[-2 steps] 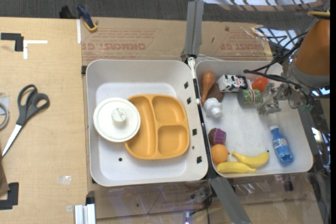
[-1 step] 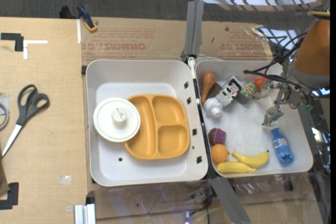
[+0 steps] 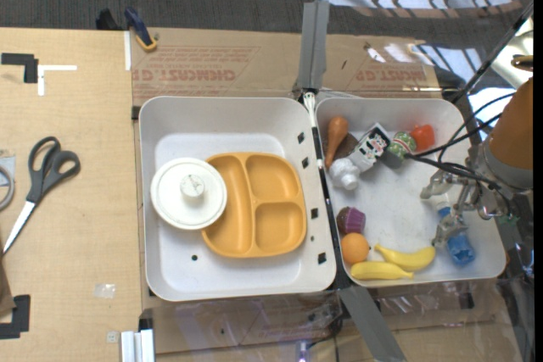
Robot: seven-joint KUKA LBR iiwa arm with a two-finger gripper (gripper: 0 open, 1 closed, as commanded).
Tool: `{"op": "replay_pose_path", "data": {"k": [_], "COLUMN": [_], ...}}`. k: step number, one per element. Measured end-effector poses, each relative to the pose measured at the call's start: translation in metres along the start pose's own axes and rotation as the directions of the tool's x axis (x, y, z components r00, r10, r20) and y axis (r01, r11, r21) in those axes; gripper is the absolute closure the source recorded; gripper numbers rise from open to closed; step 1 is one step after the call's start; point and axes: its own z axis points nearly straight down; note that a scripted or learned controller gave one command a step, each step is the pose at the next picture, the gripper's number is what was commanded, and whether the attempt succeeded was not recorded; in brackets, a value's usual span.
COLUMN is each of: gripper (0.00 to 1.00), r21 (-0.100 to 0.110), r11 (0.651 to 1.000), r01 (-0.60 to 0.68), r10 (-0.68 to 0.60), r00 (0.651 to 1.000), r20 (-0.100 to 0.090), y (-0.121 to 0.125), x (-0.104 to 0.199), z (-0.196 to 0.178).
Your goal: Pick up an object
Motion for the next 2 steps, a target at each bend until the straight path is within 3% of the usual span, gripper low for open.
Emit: {"op": "replay_pose_path", "data": {"k": [1, 2], "gripper": [0.00, 0.00], "r21": [0.000, 0.000], "r11": [0.999, 0.996], "r01": [-0.043, -0.085], "r10": [0.043, 0.085], "r00": [0.999, 0.996], "r20": [0.000, 0.000], "y": [-0.0016, -0.0014], "x": [0.0448, 0.0448], "z": [0.0000, 0.0000]}}
